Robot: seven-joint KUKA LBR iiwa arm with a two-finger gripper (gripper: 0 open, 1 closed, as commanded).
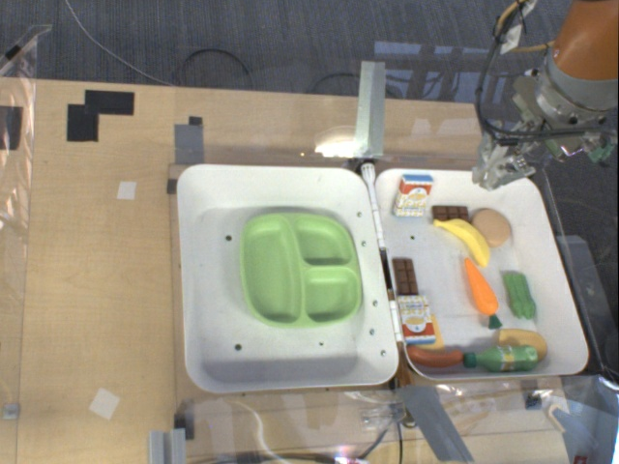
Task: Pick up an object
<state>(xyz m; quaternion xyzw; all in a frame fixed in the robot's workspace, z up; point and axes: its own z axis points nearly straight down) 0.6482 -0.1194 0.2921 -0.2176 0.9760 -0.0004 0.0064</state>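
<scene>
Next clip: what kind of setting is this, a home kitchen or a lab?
Most likely a robot lab bench: two white bins taped to a wooden bench, toy food like a banana and carrot, and a loose cable on grey carpet.

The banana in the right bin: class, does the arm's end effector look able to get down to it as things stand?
Probably yes. The banana lies uncovered, with the end effector hovering over the right bin's far corner. The chocolate bar and round bun crowd it, which may hamper a clean grasp.
</scene>
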